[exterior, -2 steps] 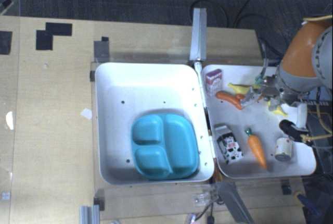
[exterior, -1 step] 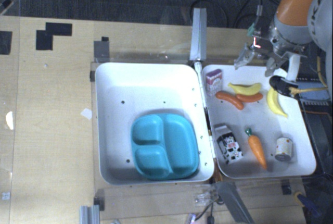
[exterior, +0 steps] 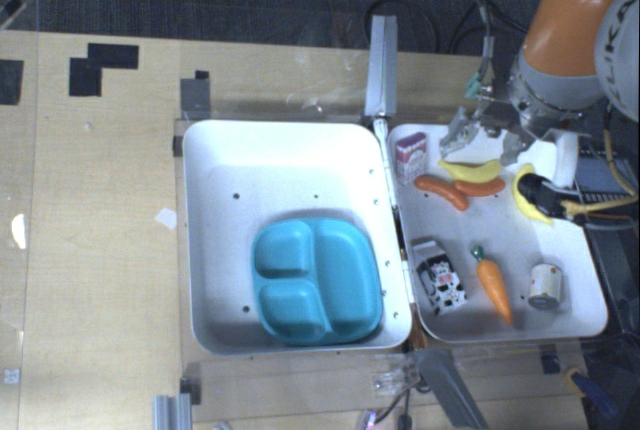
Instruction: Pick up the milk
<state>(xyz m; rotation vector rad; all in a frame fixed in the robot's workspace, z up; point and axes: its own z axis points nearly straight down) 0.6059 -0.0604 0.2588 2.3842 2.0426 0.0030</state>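
In right bin (exterior: 585, 313), near back edge: gripper (exterior: 487, 140) hovers over banana (exterior: 470, 171), fingers spread, nothing between them. Milk carton (exterior: 410, 158) stands upright in back-left corner, beside sausage (exterior: 441, 191), apart from gripper. Left bin (exterior: 215, 218) holds blue divided tray (exterior: 316, 278).

The left bin (exterior: 205, 248) contains a divided tray (exterior: 315, 280), while the right bin (exterior: 590, 303) contains the milk (exterior: 410, 158) at its rear left, a sausage (exterior: 441, 191) right of it, a carrot (exterior: 492, 288) nearer front, and a can (exterior: 544, 285) right of the carrot.
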